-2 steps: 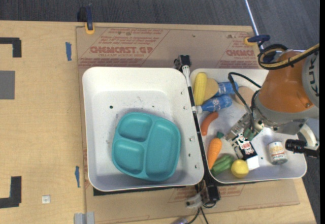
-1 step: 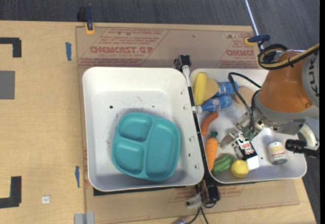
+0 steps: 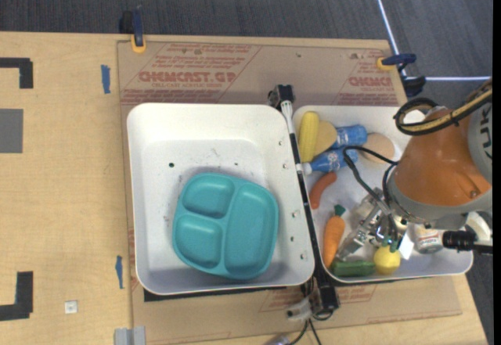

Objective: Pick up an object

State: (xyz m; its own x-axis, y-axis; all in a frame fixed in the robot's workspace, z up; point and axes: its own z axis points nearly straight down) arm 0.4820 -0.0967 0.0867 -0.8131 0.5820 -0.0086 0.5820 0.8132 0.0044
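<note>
While hanging low over the right bin (image 3: 462, 265), tool (image 3: 374, 228) sits at its 6 o'clock end among toy food; finger state hidden by glare, cannot tell. Nearest candidate: orange carrot (image 3: 334, 235), just beside tool at 9 o'clock, long axis running 12 to 6, green top at 12. Yellow lemon (image 3: 387, 259) at tool's 5 o'clock. Green pickle (image 3: 352, 267) lying crosswise at 7 o'clock. Teal divided plate (image 3: 226, 224) in left bin (image 3: 149, 179), well apart.

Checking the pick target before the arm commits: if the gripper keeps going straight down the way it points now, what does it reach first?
Most likely the green vegetable lying beside the carrot, under the gripper in the right bin. Depth is hard to judge from above, so the carrot is possible too.
</note>
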